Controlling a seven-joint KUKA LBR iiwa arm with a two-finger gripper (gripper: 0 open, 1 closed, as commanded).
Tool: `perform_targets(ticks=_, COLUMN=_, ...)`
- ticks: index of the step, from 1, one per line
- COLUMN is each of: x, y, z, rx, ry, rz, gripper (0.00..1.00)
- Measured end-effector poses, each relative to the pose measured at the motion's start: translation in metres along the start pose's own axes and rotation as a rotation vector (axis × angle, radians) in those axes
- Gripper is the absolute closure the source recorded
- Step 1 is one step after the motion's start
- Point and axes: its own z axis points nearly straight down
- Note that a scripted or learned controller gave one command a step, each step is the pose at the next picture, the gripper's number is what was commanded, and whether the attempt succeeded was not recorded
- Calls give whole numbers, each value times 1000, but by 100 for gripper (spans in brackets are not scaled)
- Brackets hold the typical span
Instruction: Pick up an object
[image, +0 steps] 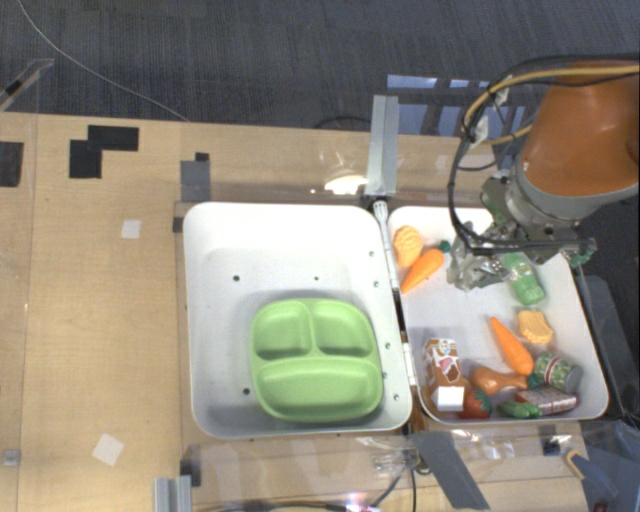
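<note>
Wooden table (90, 330) carrying two white bins side by side. Grey and orange arm (580, 140) reaching in from the right, hanging over the upper part of the right bin (592, 335). Left bin (220, 240) holding a green divided plate (315, 358). Tool (480, 268) hovering low among the toy food, between a carrot (422, 268) lying near the divider and a green bottle (524, 280) just beside it; cannot tell how far apart it is standing, nor whether anything is sitting in it. Lying lower in the same bin: a second carrot (512, 345), a small carton (443, 375), a can (556, 372). Judging by this, nothing yet lifted clear; gripping and raising still remaining.
</note>
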Motion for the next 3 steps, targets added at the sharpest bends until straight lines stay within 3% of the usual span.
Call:
perform_targets(ticks=1, x=-73, y=-56, z=-12, rx=-2, ry=2, rz=-186, gripper=100)
perform_targets(ticks=2, x=-100, y=65, z=-11, rx=-6, ry=1, rz=-116, gripper=100)
perform_targets(ticks=3, x=-114, y=-6, z=-45, rx=2, ry=0, rz=-90, gripper=100)
